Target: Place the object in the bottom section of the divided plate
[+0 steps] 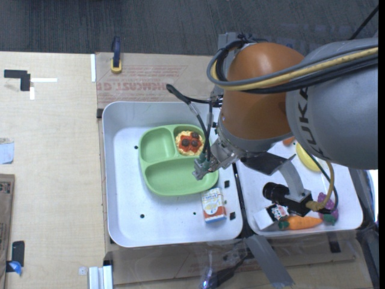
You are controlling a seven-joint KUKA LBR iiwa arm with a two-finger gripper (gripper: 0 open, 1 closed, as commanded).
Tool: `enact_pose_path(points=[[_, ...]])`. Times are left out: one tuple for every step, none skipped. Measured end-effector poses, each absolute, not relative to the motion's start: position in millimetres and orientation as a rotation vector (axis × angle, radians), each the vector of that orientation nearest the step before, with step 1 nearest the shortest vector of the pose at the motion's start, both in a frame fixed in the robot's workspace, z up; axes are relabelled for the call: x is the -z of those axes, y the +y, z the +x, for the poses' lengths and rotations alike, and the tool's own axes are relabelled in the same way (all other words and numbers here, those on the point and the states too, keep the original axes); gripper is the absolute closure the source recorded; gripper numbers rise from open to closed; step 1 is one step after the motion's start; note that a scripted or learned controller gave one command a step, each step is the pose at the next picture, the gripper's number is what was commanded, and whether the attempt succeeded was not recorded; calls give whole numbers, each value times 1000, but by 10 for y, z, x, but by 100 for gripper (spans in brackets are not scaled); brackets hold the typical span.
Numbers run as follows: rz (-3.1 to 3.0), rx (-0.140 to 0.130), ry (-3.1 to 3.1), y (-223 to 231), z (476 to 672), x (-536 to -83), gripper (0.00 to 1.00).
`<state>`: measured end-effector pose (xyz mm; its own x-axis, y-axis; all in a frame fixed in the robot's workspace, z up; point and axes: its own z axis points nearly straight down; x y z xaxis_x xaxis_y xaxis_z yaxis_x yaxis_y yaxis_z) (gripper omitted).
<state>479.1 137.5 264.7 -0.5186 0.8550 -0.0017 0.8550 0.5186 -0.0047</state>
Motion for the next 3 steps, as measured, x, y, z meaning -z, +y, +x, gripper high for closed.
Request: enact_pose_path(points=[[-1542,-8,-2736,1373,4791,-2647,0],[-1542,-8,-2736,1373,4791,-2647,0],[-1542,-8,-2736,1373,4791,-2647,0]])
